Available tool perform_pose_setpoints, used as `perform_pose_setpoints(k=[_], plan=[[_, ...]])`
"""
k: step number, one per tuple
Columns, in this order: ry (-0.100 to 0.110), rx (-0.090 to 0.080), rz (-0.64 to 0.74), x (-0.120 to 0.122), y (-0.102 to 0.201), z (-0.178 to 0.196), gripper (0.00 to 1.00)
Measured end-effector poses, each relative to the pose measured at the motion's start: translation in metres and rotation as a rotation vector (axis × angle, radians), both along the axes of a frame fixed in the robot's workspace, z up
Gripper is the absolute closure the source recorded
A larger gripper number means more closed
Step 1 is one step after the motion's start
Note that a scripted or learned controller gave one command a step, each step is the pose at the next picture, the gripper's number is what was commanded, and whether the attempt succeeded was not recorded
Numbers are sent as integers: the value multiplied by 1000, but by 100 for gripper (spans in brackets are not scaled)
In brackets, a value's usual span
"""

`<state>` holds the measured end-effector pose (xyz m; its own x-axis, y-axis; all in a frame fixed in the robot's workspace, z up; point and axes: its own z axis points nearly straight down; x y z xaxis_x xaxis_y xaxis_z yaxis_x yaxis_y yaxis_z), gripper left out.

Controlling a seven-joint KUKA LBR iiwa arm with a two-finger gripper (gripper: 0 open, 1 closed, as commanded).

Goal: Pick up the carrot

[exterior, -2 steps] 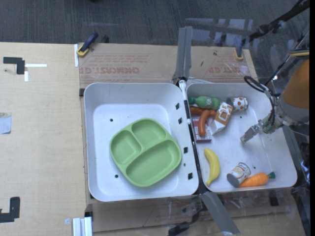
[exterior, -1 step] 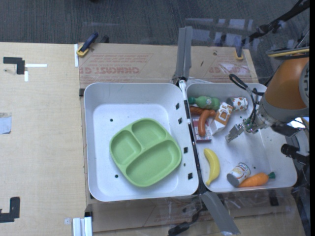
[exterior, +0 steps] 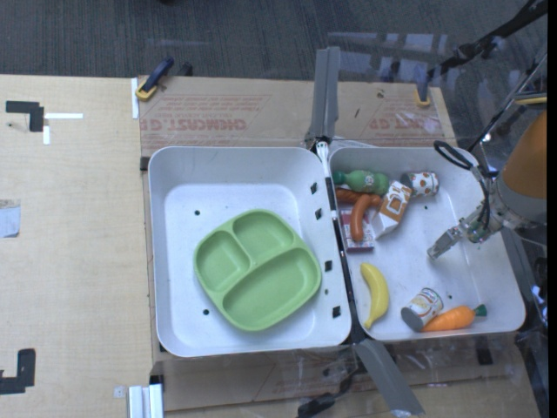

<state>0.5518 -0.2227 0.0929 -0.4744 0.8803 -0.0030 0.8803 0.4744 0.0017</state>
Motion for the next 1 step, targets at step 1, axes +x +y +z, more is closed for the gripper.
perform_pose_setpoints(k=[1], plan=[[2, 1, 134, -74, 1, 35, 0]])
